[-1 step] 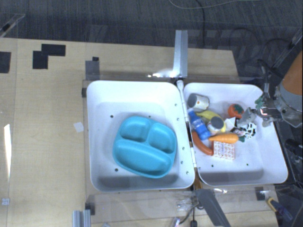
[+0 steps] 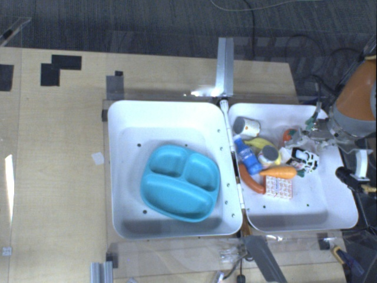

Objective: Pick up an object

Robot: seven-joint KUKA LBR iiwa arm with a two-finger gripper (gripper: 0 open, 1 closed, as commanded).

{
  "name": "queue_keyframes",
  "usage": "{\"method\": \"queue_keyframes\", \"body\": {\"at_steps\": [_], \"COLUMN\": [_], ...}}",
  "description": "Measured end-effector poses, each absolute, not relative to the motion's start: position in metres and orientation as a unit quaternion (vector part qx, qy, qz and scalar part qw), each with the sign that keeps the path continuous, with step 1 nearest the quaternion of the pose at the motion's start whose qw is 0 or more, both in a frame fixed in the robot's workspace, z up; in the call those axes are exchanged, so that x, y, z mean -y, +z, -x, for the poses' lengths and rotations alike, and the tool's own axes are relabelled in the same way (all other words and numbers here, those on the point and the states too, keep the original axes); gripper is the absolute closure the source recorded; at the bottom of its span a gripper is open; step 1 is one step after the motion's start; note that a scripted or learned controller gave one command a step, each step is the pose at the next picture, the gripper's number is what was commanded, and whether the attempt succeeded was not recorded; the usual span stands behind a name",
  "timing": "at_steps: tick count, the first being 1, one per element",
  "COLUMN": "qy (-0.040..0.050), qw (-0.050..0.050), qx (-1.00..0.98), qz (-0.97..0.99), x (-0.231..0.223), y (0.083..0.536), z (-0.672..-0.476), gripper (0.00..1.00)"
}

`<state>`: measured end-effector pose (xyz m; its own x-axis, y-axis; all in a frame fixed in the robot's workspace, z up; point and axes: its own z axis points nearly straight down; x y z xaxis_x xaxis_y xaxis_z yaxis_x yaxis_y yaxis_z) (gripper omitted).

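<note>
Objects: a carrot, a banana and others lie clustered in the right bin. We see the gripper over its far right side.

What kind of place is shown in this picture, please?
Probably a robotics lab set up for grasping trials. Two white bins sit side by side on a wooden bench: the left bin holds a blue divided tray, the right bin a pile of small toy items. A grey and orange arm reaches in.

A robotics lab: wooden bench with two white bins, metal post, loose cables on carpet.
</note>
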<state>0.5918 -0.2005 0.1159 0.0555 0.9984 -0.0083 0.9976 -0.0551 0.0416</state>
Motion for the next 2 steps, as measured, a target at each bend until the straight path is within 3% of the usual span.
{"method": "queue_keyframes", "body": {"at_steps": [1,2], "qy": [0.016,0.0023], "qw": [0.018,0.003], "qx": [-0.69,-0.72], "qz": [-0.724,-0.693], "x": [0.196,0.148], "y": [0.129,0.237], "z": [-0.596,-0.594], "gripper": [1.0,1.0]}}
